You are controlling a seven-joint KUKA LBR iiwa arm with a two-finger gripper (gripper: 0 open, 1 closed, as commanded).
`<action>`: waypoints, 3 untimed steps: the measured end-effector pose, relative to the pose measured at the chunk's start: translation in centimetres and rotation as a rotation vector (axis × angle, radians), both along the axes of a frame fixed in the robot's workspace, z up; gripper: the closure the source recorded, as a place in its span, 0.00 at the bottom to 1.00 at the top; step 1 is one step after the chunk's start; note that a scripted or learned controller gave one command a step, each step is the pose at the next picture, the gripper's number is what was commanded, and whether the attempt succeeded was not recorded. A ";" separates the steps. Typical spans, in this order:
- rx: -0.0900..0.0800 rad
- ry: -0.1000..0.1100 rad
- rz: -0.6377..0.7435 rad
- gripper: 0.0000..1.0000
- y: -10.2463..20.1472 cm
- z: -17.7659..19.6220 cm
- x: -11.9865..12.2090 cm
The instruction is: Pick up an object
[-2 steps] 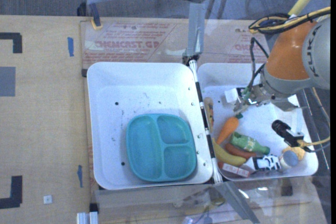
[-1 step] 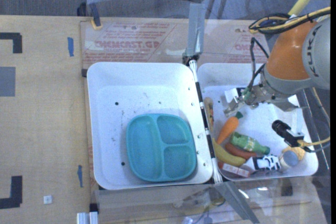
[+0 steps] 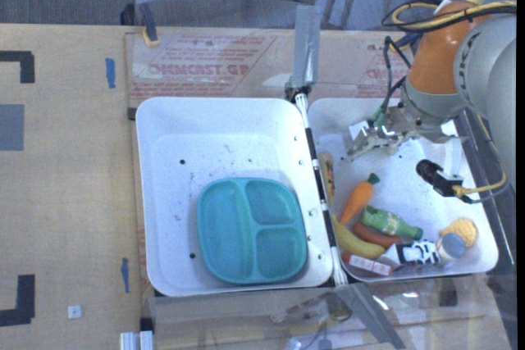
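Nearest the camera, the pile along the near edge of the right bin (image 3: 408, 186) is a bit of a jumble. There's a flat red-and-white packet (image 3: 367, 265), and its printing is way too small to read. Next to it is a black-and-white toy (image 3: 420, 252), which I honestly can't identify. There's also a bumpy yellow thing (image 3: 464, 230) with a grey-blue round bit touching it.

Just behind those a banana (image 3: 351, 240), a red sausage-looking piece (image 3: 374, 234) and a green bottle (image 3: 391, 222) all lie packed against each other. The bottle's label is just a blur.

The carrot (image 3: 358, 201) sits a little further in, tilted with its green top pointing away from the camera. It's apart from the pile and is the closest item to the gripper.

The left bin (image 3: 164, 120) holds a teal divided plate (image 3: 253, 229) lying flat towards its near side.

The gripper (image 3: 371, 138) is over the far part of the right bin, well behind the carrot and not touching it. It's a tangle of shiny metal from this angle, so I can't tell how open it is or whether it has anything.

Behind both bins is a cardboard sheet (image 3: 213, 65) with faded red lettering. I can't read it reliably.
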State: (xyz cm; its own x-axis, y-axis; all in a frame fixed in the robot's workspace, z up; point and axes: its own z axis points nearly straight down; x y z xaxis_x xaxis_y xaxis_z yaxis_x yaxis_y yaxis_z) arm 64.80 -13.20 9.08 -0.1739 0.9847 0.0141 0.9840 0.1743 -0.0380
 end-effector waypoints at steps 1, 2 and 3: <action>-0.021 -0.012 -0.003 1.00 -0.9 1.1 0.1; -0.018 -0.003 -0.003 0.00 -0.8 0.8 -0.1; 0.008 0.018 -0.066 0.00 -2.4 -0.1 1.0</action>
